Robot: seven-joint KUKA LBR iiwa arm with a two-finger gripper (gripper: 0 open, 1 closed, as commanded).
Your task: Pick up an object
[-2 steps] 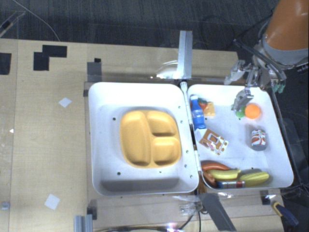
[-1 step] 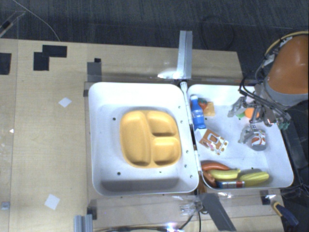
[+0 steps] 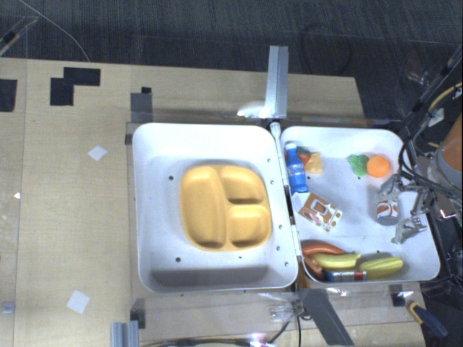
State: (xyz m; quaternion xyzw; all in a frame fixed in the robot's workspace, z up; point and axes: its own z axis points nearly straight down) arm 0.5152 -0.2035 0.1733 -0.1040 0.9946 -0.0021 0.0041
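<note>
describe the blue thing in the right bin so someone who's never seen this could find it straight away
Look at the right bin of the two white ones, then along its left wall, next to the divider. In the upper half of that wall lies a blue bottle, lengthwise along the wall. It is the one mostly blue thing there; its neighbours are a small yellow-and-red toy and an orange-and-white box.

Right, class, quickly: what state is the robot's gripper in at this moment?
Gripper: open, fingers spread around a small orange-and-white object in the right bin, not yet shut on it.
</note>
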